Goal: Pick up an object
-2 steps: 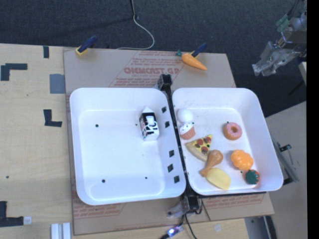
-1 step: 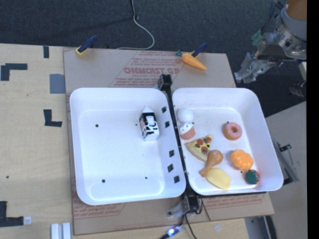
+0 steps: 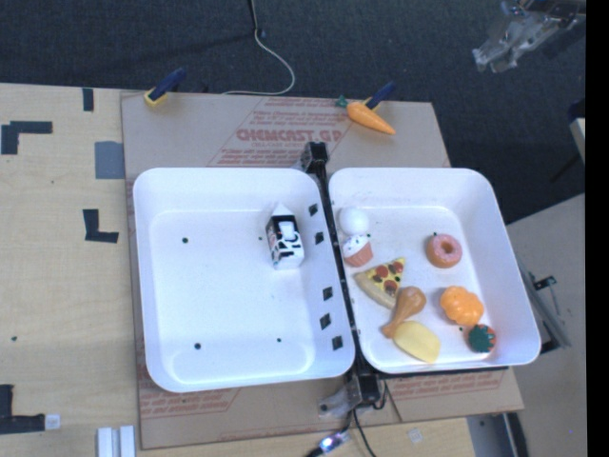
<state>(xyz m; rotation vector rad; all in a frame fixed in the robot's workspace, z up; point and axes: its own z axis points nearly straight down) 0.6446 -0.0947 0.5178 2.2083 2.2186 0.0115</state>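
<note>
Hanging high over the bench's far right corner, the hand is well apart from both bins; I cannot tell its state. Most toy foods, donut included, cluster in the right bin, easing its reach.

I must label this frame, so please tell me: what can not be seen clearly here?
- Gripper, camera view: blurred and small at the top right corner, partly cut by the edge.
- Milk carton: print too small to read.
- Green item beside the orange fruit: too small to identify.
</note>
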